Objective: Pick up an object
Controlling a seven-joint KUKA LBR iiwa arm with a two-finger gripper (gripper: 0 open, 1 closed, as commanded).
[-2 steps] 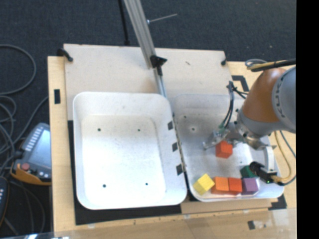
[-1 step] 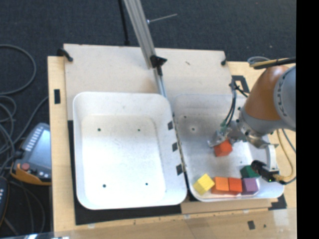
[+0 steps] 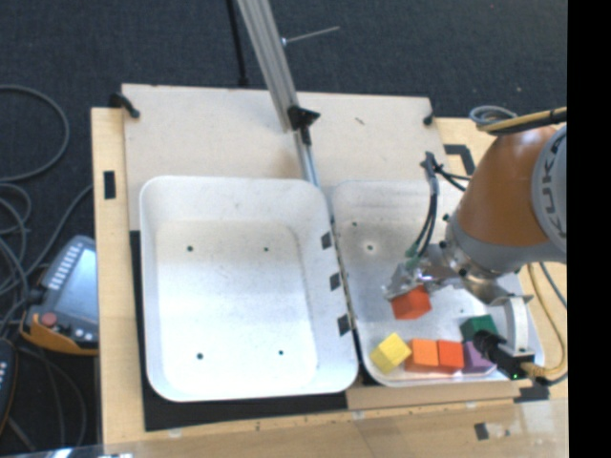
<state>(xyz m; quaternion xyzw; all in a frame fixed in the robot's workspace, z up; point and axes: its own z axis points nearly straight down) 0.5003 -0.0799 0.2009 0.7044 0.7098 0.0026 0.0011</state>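
In the right bin (image 3: 374, 219) an orange-red block (image 3: 412, 303) lies slightly tilted near the middle. My gripper (image 3: 405, 285) is directly over its upper left edge and touches or nearly touches it. The arm's grey and orange wrist (image 3: 506, 203) hides the view behind the gripper. Along the bin's front wall sit a yellow block (image 3: 390, 351), two orange blocks (image 3: 423, 353) (image 3: 450, 354) and a purple block (image 3: 475, 357). A dark green block (image 3: 480, 328) lies just behind the purple one.
The left bin (image 3: 239, 284) stands beside the right one, with a shared divider (image 3: 336, 275) between them. A slanted metal pole (image 3: 277, 65) rises behind the bins. Cables and a pendant (image 3: 67, 294) lie off the bench at the left.
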